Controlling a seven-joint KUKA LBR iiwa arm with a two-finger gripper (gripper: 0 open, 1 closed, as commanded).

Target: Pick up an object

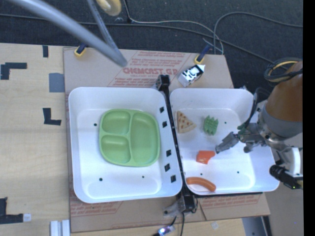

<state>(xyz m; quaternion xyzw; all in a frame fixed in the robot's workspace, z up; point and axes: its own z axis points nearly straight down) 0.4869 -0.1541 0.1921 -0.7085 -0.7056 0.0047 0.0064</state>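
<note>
cardboard sheet (147, 65) under the bins: red print, big line reads roughly "CHEMCAST GP", letters partly cut off by the bin edge | smaller red lines above it: too blurred to read | small black-and-white tag (191, 73) on the cardboard: pattern, no legible text | elsewhere: nothing readable

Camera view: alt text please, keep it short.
The gripper hangs over the right bin, near a red block, with a green toy, pizza slice and sausage around it. The left bin holds a green divided plate.
</note>
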